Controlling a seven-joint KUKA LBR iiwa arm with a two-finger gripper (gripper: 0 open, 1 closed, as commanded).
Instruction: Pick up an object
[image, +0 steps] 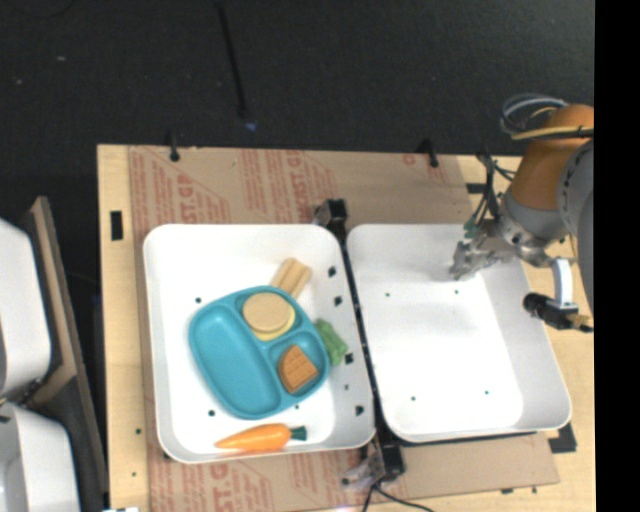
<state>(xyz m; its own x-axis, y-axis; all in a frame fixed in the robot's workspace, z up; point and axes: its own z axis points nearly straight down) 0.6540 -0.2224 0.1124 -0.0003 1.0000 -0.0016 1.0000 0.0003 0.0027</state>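
In the left bin (170, 300) lies a blue divided plate (230, 365). A round tan disc (268, 313) and a brown toast-like piece (297, 369) rest in the plate's compartments. A beige wooden piece (292, 275) pokes out from behind the plate, and a small green item (333, 344) sits at its right edge. An orange carrot (256, 437) lies near the bin's front wall. My gripper (468, 256) hangs low over the far right part of the right bin (450, 400), well away from all these objects.
The bins sit side by side on a cardboard-covered bench (230, 190), joined by black clips (331, 212) along the middle. The grey and orange arm (545, 180) comes in at the upper right. White containers (20, 330) stand off the bench at the left.
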